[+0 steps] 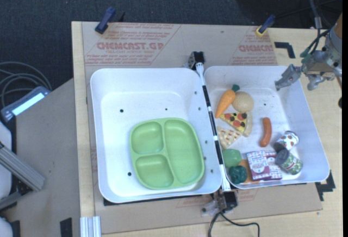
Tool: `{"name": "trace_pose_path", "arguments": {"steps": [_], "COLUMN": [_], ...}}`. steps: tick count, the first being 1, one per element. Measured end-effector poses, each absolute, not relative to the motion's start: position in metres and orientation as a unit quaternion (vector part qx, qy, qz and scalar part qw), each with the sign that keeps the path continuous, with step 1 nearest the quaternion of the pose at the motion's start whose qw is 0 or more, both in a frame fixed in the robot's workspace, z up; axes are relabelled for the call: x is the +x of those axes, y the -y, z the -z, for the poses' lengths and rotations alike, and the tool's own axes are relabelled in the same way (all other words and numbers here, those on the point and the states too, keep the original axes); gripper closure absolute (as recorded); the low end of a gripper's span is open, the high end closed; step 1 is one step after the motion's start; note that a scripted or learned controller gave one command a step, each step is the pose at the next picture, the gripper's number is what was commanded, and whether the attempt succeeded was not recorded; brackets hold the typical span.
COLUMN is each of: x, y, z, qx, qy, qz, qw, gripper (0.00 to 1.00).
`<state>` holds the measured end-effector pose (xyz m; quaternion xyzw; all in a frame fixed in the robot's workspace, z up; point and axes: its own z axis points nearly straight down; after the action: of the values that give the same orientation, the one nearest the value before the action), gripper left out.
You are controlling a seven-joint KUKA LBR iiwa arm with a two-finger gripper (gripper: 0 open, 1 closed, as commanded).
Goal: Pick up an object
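1. Dark carpet surrounds a wooden bench (163,40), and on it sit two shallow white bins side by side — the left bin (109,89) carries a green divided tray (166,151), the right bin (310,122) a scatter of toy food.

2. Over the right bin's far right corner hangs the gripper (302,75), apart from every item. Its fingers look spread with nothing between them, though they are small and grey against the bin.

3. Any piece would do for the task. The carrot (227,101) lies near the dividing wall, touching a pale round potato (243,101); below them sit a pizza slice (237,120) and a waffle wedge (228,136). The sausage (266,131) lies alone on bare floor, well apart from the rest.

4. At the near edge crowd green vegetables (234,165), a pink packet (263,165) and two small cans (288,154), pressed close together.

5. My guess is these are light, stiff plastic — smooth enough to slip. The sausage seems the easiest take: pinch across its narrow middle, where the fingers have room on both sides. Flat pieces like the pizza would offer little to grip.
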<state>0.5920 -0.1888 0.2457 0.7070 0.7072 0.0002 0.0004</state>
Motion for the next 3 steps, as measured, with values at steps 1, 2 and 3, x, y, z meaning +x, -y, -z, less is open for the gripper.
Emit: {"name": "trace_pose_path", "arguments": {"steps": [1,2,3], "x": [0.566,0.547,0.547], "y": [0.186,0.167,0.167], "z": [-0.123,-0.088,-0.097], "qx": [0.707,0.707,0.707], "qy": [-0.707,-0.707,-0.707], "qz": [0.0006,-0.0014,-0.0012], "qw": [-0.001,0.003,0.003], "gripper": [0.00,0.00,1.00]}}
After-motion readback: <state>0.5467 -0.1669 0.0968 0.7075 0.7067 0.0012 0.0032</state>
